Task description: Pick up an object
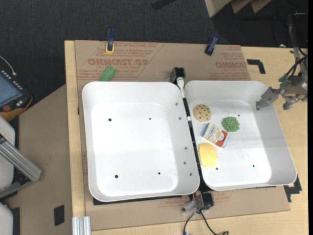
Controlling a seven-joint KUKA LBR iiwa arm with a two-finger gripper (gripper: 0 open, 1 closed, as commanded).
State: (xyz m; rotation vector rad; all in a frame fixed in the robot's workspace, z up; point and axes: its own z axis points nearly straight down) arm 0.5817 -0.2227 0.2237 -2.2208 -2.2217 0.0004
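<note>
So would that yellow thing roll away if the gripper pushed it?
Probably not far: the yellow thing looks rounded but lies low in the right bin. Its smooth, curved surface may slip from a pinch. It touches the packet, which might shift too.

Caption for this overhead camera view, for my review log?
Gripper at the right bin's far right edge; cookie, green piece, packet, yellow object lie untouched inside.

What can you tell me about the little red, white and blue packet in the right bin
The packet is a small flat rectangle, blue at its upper left, white in the middle, red along its lower right edge; its print is too small to read. It looks like a printed pouch or carton. It lies flat and turned at a slant on the floor of the right bin, left of centre. The yellow object lies against its lower edge; the cookie and green object lie close by.
</note>
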